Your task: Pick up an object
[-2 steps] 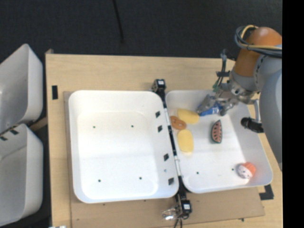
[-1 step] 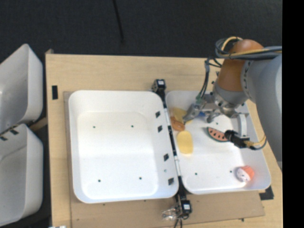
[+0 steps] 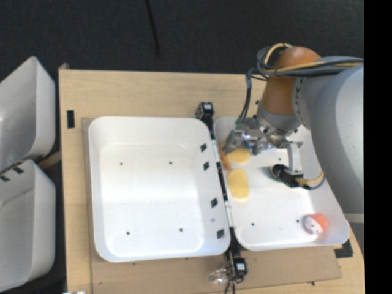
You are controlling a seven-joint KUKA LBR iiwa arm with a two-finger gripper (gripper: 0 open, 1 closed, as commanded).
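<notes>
My gripper [image 3: 244, 141] hangs low over the far left part of the right bin [image 3: 275, 234], under the orange wrist band. Directly beneath it lies a small yellow object [image 3: 239, 157], with an orange piece [image 3: 225, 161] at its left against the bin's wall. I cannot tell whether the gripper touches the yellow object. A larger yellow oval object [image 3: 239, 184] lies just in front of it, apart from the gripper. An orange-and-white object [image 3: 315, 224] sits in the near right corner of the same bin.
The left bin [image 3: 104, 133] lies beside the right one, their walls meeting along a central divider with black clips [image 3: 215, 164]. A black cable piece [image 3: 283, 174] hangs from the arm over the right bin. The grey arm covers the bin's right side.
</notes>
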